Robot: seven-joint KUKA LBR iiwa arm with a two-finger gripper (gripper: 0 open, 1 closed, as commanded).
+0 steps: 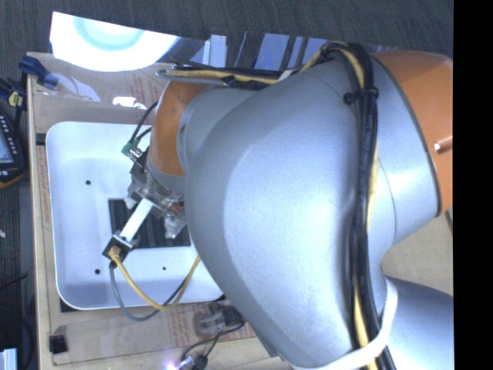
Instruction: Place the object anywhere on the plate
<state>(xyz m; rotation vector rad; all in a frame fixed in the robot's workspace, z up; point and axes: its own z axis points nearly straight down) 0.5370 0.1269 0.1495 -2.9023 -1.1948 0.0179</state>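
Overhanging white bin [77, 168], wooden bench [100, 330]

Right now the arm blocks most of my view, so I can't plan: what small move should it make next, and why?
Probably a short lift straight up. The gripper hangs low over the white bin, near a dark patch on its floor, and the grey arm hides everything to the right. I cannot tell whether it holds anything; rising would show that.

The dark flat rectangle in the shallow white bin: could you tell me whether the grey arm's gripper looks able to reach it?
Probably yes: the gripper hangs right above that rectangle, with nothing visible between.
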